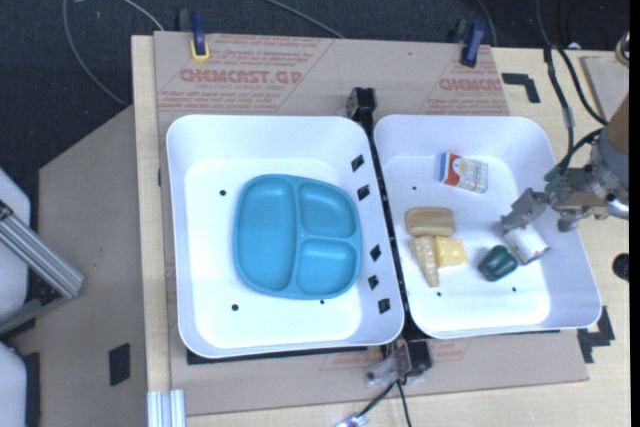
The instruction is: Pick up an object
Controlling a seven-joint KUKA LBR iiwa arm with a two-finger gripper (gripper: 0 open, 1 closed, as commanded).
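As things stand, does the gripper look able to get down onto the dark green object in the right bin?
Probably yes. The gripper hangs just above and right of the dark green object, which lies apart from the yellow wedge with bare right bin floor around it. Nothing lies on top of it.

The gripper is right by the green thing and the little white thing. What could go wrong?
The gripper is over a white cylinder lying right beside a green object, so it might nudge one while going for the other. The cylinder could roll. Both sit near the right bin's sloped wall, which may crowd the gripper.
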